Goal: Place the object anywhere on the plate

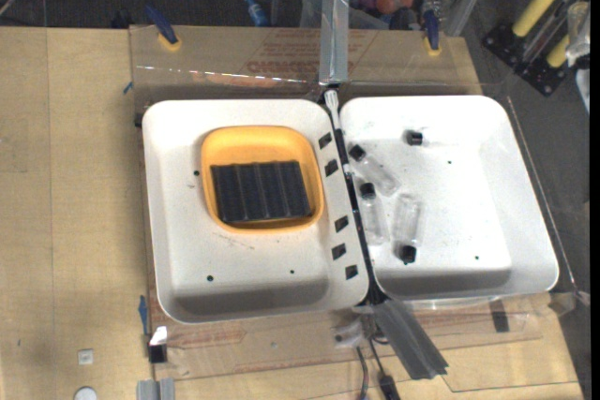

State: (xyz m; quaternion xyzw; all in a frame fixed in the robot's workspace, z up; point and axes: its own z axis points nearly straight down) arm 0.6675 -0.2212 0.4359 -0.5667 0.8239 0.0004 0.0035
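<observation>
Left bin holds yellow plate — dark ridged block lies on it. Right bin: 2 clear bottles with black caps near divider; right half bare. Pincer state — cannot tell.

Two bins, white, dark specks. Plate in left bin: yellow-orange rim, black ribbed centre in parallel strips. Right bin holds clear pieces with small black caps. Divider: row of black tabs. Desk: pale tan wood.
</observation>
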